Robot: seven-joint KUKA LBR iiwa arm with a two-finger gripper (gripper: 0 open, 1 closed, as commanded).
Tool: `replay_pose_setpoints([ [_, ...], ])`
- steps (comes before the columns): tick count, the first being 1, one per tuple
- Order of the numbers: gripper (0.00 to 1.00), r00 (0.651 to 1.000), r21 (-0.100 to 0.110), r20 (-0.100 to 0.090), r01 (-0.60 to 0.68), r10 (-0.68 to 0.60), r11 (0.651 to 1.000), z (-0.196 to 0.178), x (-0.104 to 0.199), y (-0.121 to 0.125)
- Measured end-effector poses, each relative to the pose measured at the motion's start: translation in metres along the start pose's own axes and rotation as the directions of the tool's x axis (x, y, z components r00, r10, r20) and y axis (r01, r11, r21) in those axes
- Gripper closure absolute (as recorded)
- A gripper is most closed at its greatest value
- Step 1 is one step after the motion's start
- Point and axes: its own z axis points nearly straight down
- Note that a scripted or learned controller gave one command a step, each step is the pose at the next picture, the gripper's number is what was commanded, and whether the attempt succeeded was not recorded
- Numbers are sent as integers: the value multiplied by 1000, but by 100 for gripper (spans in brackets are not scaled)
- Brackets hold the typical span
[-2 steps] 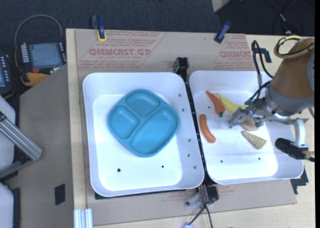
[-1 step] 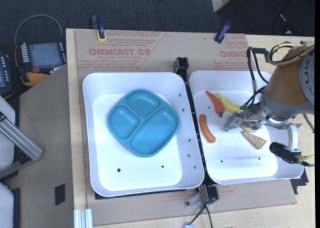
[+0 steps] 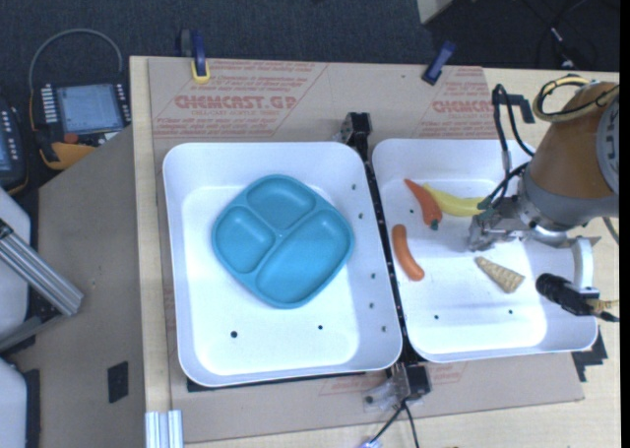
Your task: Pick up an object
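And here's the arm (image 3: 576,156) reaching into the right bin (image 3: 463,333) from three o'clock, gripper (image 3: 484,231) low at the bin's centre. Fingers spread or pinched? Cannot tell from up here. At its eleven o'clock lie a yellow banana (image 3: 455,203) and an orange-red carrot (image 3: 425,201), touching each other. At nine o'clock, an orange sausage (image 3: 408,253). At five o'clock, just beside it, a tan cone (image 3: 500,275). The left bin (image 3: 197,338) carries a blue divided plate (image 3: 283,239). Red print on the board (image 3: 246,92) reads "CHEMCAST"
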Motion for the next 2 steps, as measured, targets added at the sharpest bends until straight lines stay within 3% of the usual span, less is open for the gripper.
replay_pose_setpoints([
  [2,100,1000,0,-3,3,-3,1000,-125,-4,5],
])
